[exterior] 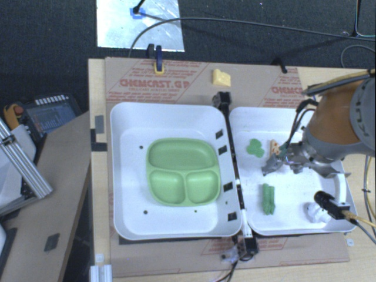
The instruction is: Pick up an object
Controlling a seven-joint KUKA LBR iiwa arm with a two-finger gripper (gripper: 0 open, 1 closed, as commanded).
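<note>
Gripper (275, 160) hangs low in right bin (294, 117), near broccoli (255, 147); its grip I cannot tell; green tray (180, 170) fills left bin (129, 122).

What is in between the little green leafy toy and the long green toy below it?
Nothing. In the camera view, only bare white bin floor separates the leafy green toy from the long green toy. The gripper is off to their right.
</note>
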